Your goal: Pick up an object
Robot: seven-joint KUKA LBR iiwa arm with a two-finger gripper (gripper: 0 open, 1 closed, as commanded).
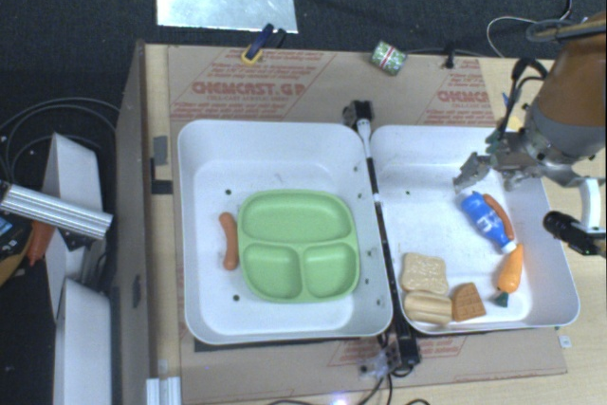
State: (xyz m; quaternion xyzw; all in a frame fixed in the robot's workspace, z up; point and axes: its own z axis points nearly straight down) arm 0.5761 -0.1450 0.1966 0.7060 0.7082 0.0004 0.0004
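Two shallow white bins sit side by side on a bench; the left bin (204, 204) holds a green divided plate (299, 245) with a sausage (229, 240) just beside it at nine o'clock. In the right bin (427, 166), a blue bottle (485, 219) lies touching a hot dog (500, 215); a carrot (510, 270) lies at five o'clock from them, and bread pieces (424, 274) with a cracker (467, 302) sit near the front edge. The gripper (493, 168) hovers at twelve o'clock above the bottle, fingers spread, pinching nothing.
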